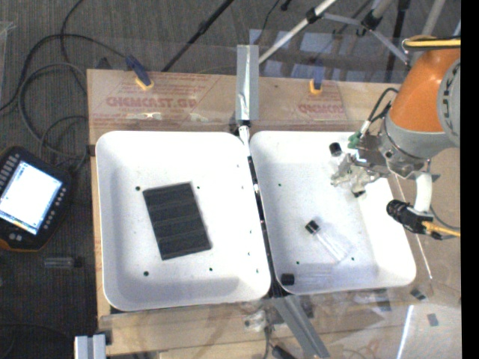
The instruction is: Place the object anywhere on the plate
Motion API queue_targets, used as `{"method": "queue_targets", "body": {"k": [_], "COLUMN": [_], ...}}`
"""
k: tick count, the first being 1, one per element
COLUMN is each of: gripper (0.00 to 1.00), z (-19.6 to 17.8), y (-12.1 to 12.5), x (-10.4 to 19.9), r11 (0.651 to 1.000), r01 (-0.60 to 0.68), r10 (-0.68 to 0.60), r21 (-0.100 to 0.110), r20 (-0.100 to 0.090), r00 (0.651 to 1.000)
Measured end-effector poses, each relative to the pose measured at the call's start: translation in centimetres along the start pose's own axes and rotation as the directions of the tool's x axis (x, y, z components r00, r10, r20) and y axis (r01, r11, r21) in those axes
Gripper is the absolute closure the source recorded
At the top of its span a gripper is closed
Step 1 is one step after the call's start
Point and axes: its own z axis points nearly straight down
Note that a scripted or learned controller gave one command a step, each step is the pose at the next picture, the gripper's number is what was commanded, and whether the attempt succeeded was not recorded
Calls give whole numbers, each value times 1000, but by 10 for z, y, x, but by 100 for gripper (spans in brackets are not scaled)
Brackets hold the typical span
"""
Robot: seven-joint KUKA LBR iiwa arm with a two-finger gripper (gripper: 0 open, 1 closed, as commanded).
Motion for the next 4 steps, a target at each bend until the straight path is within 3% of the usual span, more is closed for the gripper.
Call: {"method": "queue_targets", "body": {"k": [1, 2, 3, 4], "gripper": [100, 100, 100, 100], "z": [10, 23, 3, -7], "y": [-32, -29, -70, -55], "x": [63, 151, 217, 258], "r11": [996, 1000, 987, 972], "r01": [-89, 0, 161, 234], "r10": [89, 0, -161, -234], "r21": [3, 2, 2, 1], "r20": [-5, -4, -4, -4], "r00": [996, 1000, 987, 972]}}
